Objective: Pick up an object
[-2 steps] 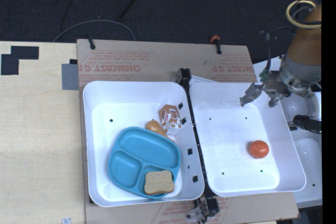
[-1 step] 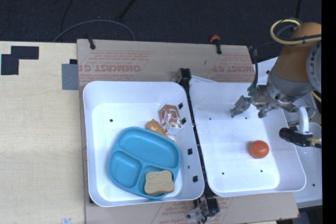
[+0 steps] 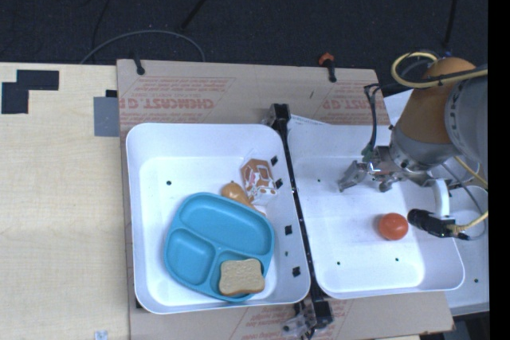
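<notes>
A red ball-like tomato (image 3: 393, 226) lies in the right bin (image 3: 358, 271), toward its right side. My gripper (image 3: 366, 182) hangs over the upper middle of that bin, up and to the left of the tomato and apart from it. Its fingers (image 3: 347, 180) are spread open with nothing between them. In the left bin (image 3: 151, 171) a blue divided plate (image 3: 209, 239) carries a slice of toast (image 3: 241, 277). A small orange-brown item (image 3: 233, 192) and a brown-and-white wrapped snack (image 3: 258, 175) lie just above the plate.
A black divider (image 3: 291, 203) runs between the two bins. Cables and a black part (image 3: 434, 223) of the arm hang over the right bin's right edge. Cardboard (image 3: 239, 95) lies under the bins, with a pale bench to the left.
</notes>
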Controlling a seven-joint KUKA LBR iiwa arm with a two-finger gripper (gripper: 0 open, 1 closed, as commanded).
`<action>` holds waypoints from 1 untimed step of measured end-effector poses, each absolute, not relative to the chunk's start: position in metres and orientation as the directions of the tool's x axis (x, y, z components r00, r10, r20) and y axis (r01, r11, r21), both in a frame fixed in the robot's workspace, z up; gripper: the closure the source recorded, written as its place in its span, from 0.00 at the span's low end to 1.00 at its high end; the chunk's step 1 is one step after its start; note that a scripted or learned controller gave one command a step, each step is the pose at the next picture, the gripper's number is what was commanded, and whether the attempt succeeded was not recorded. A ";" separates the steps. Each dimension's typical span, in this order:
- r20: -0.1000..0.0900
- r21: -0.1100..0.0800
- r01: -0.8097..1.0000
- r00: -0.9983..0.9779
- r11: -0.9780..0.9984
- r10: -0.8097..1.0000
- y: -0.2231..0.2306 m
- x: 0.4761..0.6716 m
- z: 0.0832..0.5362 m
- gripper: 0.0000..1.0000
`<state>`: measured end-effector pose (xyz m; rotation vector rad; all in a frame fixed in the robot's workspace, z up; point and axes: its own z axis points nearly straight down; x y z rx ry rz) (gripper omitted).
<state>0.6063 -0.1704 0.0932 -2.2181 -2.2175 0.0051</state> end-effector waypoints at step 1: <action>0.001 -0.004 1.000 0.003 -0.003 1.000 -0.171 0.607 0.106 1.00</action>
